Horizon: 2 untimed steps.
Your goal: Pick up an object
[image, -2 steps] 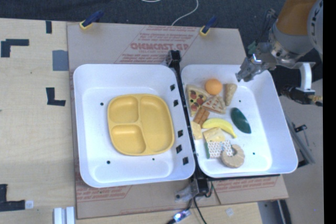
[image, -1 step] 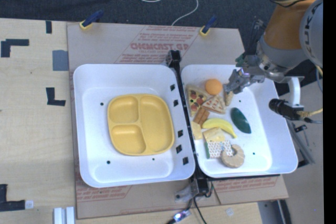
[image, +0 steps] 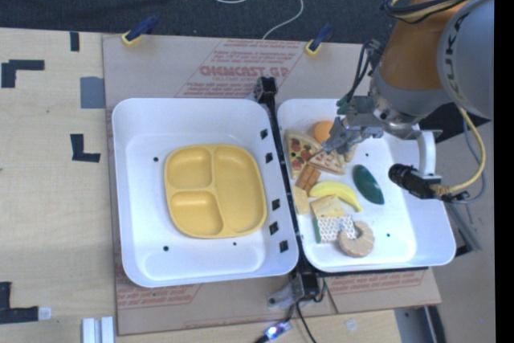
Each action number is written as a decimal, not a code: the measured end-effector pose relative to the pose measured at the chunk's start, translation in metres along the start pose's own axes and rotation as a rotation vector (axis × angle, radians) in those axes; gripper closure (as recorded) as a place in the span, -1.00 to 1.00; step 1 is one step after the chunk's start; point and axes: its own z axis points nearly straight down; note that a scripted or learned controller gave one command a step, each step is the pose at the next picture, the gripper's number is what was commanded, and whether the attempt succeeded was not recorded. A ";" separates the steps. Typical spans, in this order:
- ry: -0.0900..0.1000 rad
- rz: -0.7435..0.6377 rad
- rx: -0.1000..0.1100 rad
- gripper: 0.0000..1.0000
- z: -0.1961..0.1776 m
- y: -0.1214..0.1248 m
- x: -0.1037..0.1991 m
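Observation:
The right bin (image: 418,241) holds several toy foods. A pizza slice (image: 302,149) and a waffle (image: 329,162) lie at its left, with an orange ball (image: 322,130) behind them. A banana (image: 336,192), a dark green pickle (image: 369,183), a cheese wedge (image: 327,207), a checkered piece (image: 328,228) and a bagel-like ring (image: 356,239) lie toward the front. My gripper (image: 340,138) hangs over the waffle and the orange ball, its grey fingers pointing down and left. Nothing shows between them.
The left bin (image: 136,173) holds a yellow divided plate (image: 215,189). A black divider (image: 277,165) runs between the bins. The arm's orange band (image: 418,44) and a black cable fitting (image: 409,179) hang over the right bin's back right.

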 end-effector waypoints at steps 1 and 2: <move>0.000 0.001 0.003 1.00 0.010 -0.038 0.039; 0.000 0.000 0.003 1.00 0.016 -0.069 0.086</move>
